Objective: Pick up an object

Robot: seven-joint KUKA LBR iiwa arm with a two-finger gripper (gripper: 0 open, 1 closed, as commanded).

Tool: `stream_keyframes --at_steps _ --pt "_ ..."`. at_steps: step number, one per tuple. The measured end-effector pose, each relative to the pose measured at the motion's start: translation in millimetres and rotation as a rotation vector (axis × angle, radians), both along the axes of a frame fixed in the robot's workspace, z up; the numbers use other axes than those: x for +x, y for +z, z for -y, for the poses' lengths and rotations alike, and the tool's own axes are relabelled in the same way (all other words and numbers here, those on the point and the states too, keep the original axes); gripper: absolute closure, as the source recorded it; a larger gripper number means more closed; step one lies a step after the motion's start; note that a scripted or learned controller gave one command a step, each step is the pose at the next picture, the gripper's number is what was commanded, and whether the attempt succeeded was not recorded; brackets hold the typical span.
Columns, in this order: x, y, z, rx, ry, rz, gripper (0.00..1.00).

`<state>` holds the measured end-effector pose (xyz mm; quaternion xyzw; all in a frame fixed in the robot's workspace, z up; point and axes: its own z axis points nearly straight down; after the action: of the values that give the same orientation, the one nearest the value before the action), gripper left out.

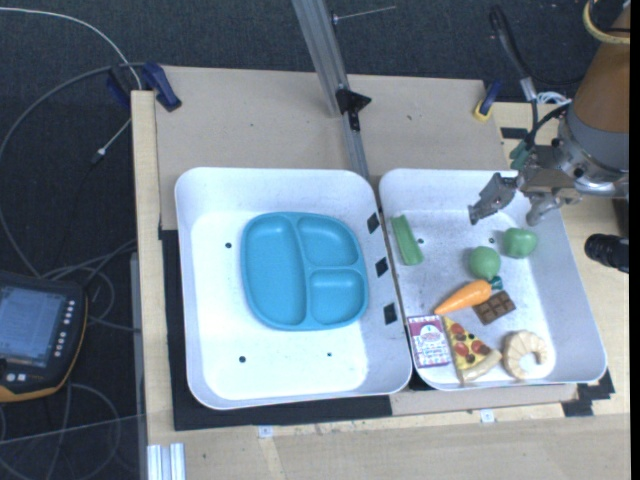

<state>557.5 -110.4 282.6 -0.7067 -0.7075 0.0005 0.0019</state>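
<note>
My gripper [517, 206] hangs open over the back of the right bin [440, 193], with nothing between its fingers. Just below it lie two green round fruits, one [520, 242] under the right finger and one [484, 261] a little to the left. A green stick-shaped piece [406, 240] lies near the bin's left wall. Further toward the front are an orange carrot [463, 296], a brown chocolate piece [493, 308], a pink card [428, 340], a pizza slice [469, 349] and a pale pastry [526, 354].
The left bin [200, 268] holds a blue divided plate [303, 269]. A metal pole [318, 28] slants across the bench behind the bins. Cables and a pendant [35, 333] lie off the bench to the left.
</note>
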Motion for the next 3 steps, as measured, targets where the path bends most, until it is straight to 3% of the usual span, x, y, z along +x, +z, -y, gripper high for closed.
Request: stream_keyframes --at_steps 1,3 --pt "0 0 0 0.000 0.000 0.000 0.00" --pt "3 -109 10 0.001 -0.001 -0.006 0.00"
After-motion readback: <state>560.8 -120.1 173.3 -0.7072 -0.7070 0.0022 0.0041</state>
